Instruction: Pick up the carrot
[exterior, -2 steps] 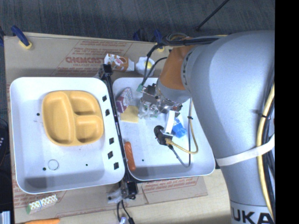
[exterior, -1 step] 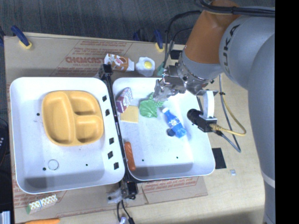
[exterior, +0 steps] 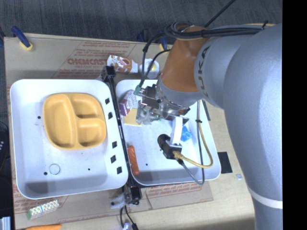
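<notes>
The carrot [exterior: 133, 160] is a small orange stick lying lengthwise against the left wall of the right bin [exterior: 153, 172], near its front corner. My gripper [exterior: 145, 110] hangs over the back left part of that bin, above a heap of small items, well behind the carrot. The arm's orange band and grey wrist cover much of the bin's back half. Nothing orange shows at the gripper.
A yellow divided plate [exterior: 74, 119] lies in the left bin [exterior: 29, 176]. A purple item [exterior: 127, 101], a yellow piece [exterior: 132, 120] and a blue item [exterior: 185, 135] lie in the right bin. A black cable end [exterior: 166, 146] with a yellow hose dangles over its middle.
</notes>
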Available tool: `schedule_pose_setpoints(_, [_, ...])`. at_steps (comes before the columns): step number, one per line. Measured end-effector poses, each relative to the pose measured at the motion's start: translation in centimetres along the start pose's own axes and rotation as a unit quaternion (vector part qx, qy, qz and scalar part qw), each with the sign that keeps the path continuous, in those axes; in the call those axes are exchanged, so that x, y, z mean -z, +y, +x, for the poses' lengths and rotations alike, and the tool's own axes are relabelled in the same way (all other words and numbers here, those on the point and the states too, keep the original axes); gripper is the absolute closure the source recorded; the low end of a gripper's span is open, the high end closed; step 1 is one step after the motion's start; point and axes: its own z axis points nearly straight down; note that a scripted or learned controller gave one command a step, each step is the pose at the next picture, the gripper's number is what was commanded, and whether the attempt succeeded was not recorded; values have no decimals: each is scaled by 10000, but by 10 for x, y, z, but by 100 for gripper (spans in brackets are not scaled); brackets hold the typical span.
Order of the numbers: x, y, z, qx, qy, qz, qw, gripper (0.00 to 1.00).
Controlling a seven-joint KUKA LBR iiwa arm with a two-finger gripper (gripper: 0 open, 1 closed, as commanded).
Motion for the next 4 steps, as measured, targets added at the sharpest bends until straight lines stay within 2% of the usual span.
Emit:
schedule_pose_setpoints(1, [-37,-62,33,466,-6,5,9989,100])
schedule_pose_setpoints(2, [41,-50,-8,-169,1,-14,9999,100])
schedule_pose_setpoints(3, [-37,-72,28,-1641,-5,14,9864,100])
schedule_pose_setpoints(4, [-12,-24,-20,-822,1,-7,9966,100])
